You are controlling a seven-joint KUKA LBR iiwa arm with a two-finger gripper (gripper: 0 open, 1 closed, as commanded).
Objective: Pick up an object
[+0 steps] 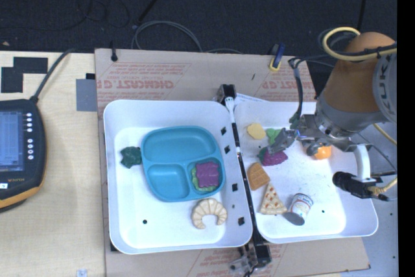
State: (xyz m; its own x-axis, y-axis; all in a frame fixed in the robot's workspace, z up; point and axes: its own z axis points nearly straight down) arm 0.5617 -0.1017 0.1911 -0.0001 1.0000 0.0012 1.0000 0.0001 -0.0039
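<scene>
Several small items lie in the right bin [363,220]: a purple piece [275,156] with a green piece [275,135] just above it, a yellow piece [256,132], a brown cracker [258,175], a pizza slice [272,200], a small can [301,205] and an orange piece [321,152]. Pincer [283,142] sits low over the purple and green pieces — whether its jaws are wide, narrow or gripping cannot be told. Left bin [123,211] holds a blue divided plate [175,162], a croissant [209,212] and a dark green piece [131,156]. Both bins rest on cardboard over the tabletop [52,230].
</scene>
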